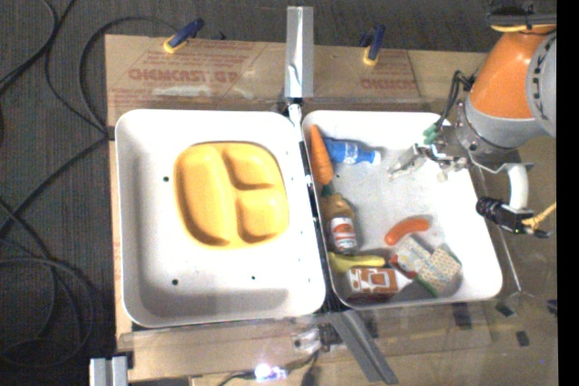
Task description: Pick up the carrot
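The two-finger metal gripper (409,160) is seen spread apart, nothing between its fingers, over the right white bin (479,230). The long orange carrot (319,155) is laid against that bin's left wall, well apart.

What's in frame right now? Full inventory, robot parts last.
bins: 2, white, side by side on the bench
tray: 1, yellow, three compartments, in the left bin
carrot: 1, orange, right bin, along its left wall near the top
blue bottle: 1, blue, lying just right of the carrot
brown bottle: 1, brown with label, below the carrot
sausage: 1, orange-red, mid right bin
banana: 1, yellow, bottom of right bin
box: 1, brown-red, bottom of right bin
sponge: 1, pale with green edge, bottom right corner
clamps: 2, blue and yellow, back edge of the bench
arm: 1, grey and orange, right side
gripper: 1, over upper right of the right bin, away from the carrot
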`<state>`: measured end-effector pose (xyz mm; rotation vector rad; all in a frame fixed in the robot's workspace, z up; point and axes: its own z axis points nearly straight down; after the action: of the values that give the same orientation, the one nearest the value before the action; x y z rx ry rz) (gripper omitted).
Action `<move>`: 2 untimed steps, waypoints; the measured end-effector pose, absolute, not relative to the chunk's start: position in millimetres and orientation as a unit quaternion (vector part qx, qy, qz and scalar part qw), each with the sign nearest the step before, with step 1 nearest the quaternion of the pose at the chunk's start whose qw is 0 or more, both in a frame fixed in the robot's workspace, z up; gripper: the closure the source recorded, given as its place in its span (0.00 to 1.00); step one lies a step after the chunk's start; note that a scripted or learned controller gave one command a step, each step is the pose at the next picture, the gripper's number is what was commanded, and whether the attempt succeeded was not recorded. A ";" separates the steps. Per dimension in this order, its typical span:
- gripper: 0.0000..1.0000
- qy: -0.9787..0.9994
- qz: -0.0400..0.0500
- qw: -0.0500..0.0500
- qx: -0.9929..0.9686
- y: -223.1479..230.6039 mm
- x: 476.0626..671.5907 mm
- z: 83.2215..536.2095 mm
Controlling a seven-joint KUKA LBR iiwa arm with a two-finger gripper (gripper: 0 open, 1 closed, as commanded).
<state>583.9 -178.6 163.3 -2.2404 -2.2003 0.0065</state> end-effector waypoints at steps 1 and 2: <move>0.00 -0.671 -0.004 -0.005 -0.741 -137.0 526.1 89.2; 0.00 -0.669 0.000 -0.005 -0.743 -108.7 512.5 105.6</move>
<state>512.5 -108.7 105.6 -2.3410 -2.1100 -0.0001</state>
